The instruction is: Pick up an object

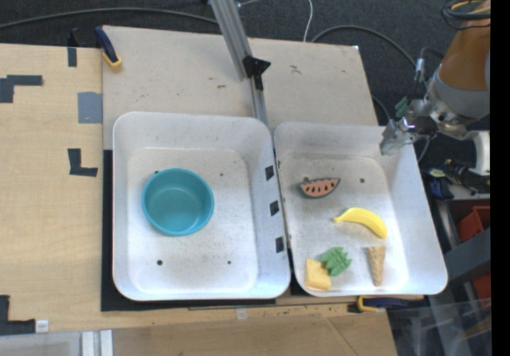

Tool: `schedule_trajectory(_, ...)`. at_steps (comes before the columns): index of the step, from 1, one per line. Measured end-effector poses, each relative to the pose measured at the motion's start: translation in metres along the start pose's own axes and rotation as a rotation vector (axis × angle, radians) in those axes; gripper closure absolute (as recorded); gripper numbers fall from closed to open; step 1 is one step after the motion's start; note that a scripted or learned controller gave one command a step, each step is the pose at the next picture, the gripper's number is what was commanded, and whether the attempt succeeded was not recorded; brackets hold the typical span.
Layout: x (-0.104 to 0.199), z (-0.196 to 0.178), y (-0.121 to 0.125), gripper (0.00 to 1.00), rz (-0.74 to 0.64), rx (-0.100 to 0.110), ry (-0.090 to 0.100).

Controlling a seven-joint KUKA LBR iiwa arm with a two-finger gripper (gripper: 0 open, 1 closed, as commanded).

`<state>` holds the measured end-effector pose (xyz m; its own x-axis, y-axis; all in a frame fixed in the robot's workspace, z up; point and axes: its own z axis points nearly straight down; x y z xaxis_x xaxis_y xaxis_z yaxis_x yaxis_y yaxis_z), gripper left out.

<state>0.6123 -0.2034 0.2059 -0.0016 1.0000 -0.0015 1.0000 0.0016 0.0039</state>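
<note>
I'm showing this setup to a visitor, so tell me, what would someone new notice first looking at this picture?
Probably the teal bowl, alone in the left bin. Next, the bright toy food in the right bin: a watermelon slice near the middle, a banana below it, and a green leafy piece, a yellow block and an ice cream cone along the near edge. The arm's pincer hangs over that bin's far right corner.

The right bin [414, 187] contains five items. A watermelon slice [319, 186] lies flat at 10 o'clock. A yellow banana [362, 221] lies near centre. A green leafy piece [337, 260] touches a yellow block [317, 275] at 7 o'clock. An ice-cream cone [375, 264] lies at 5 o'clock. The left bin [127, 187] holds an upright teal bowl [178, 201].
</note>
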Motion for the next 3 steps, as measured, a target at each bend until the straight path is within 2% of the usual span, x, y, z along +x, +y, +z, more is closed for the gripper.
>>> schedule_trajectory(1, 0.000, -0.019, 0.001, 1.00, 0.000, 0.003, 0.002)
schedule_trajectory(3, 0.106, -0.004, 0.014, 1.00, -0.004, 0.006, 0.003)
